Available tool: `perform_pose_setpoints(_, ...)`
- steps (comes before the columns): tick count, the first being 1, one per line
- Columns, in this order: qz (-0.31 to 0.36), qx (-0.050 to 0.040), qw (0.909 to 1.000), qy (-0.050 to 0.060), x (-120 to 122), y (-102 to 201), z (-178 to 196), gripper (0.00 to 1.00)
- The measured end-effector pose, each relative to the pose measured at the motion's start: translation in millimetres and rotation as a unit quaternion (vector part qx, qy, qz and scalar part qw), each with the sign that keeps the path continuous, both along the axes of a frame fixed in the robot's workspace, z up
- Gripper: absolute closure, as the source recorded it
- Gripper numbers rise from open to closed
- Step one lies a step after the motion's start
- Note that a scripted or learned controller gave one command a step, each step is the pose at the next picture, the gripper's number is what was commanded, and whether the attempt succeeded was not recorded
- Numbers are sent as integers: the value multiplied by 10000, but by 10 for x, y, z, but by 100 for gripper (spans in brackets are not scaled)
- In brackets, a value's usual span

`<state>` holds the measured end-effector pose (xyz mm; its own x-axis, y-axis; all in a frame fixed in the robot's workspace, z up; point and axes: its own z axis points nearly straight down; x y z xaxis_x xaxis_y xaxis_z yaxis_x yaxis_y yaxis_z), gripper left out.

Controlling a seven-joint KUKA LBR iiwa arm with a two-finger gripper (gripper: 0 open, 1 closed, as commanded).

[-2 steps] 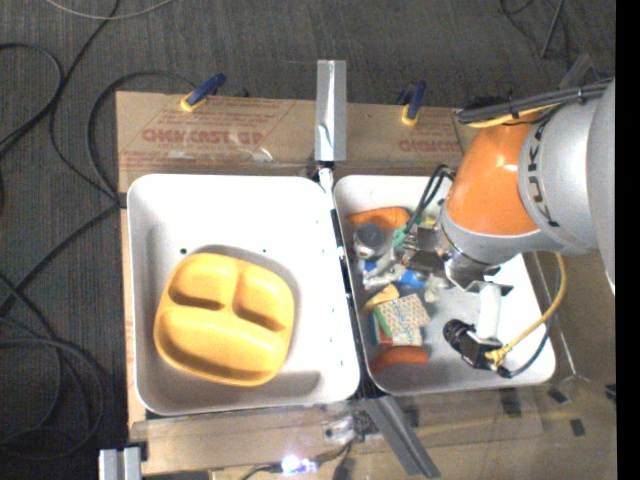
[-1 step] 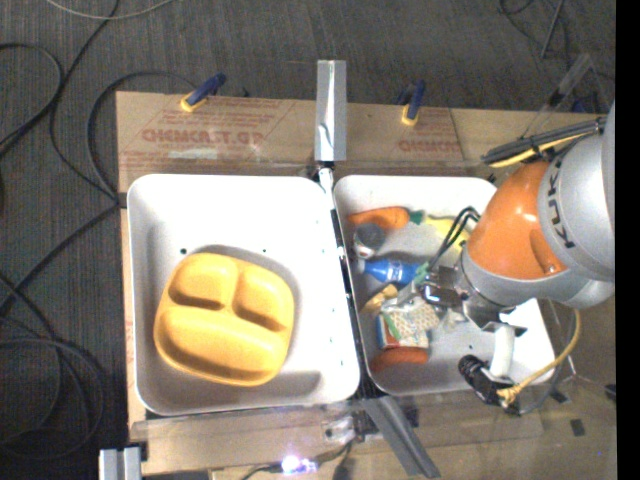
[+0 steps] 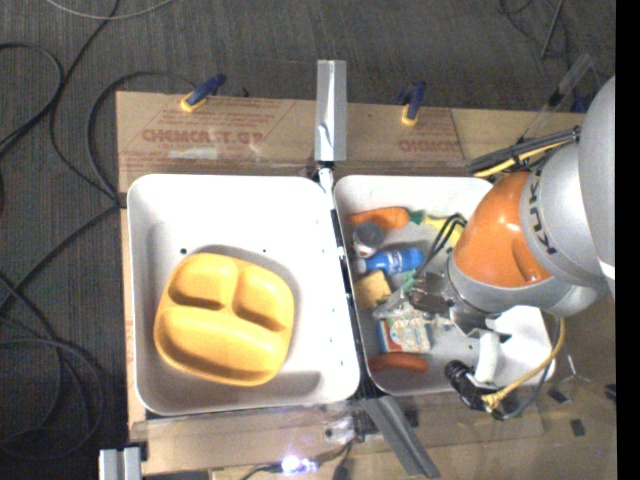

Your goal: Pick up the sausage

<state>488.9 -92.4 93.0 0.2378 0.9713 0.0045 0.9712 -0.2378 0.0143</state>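
The sausage (image 3: 401, 362), a short red-brown link, lies flat near the front edge of the right bin (image 3: 352, 268). My gripper (image 3: 424, 294) hangs low over the middle of that bin, behind and slightly right of the sausage, among cluttered items. The orange wrist band and grey arm cover the bin's right half. Nothing is visibly held.
An orange carrot (image 3: 385, 216), a blue bottle (image 3: 396, 261), a yellow block (image 3: 372, 288) and a printed packet (image 3: 405, 336) crowd the right bin. The left bin (image 3: 150, 208) holds a yellow divided tray (image 3: 228, 316). A metal divider post (image 3: 330, 118) stands between the bins.
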Motion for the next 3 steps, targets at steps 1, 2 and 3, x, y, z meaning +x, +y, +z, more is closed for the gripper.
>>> perform_pose_setpoints(1, -138, 17, 9999, -15, 11, -32, -15, 0)
perform_pose_setpoints(2, -133, 32, 9999, 3, 8, -20, 56, 100)
perform_pose_setpoints(3, -132, 32, 9999, 4, 7, -20, 56, 0)
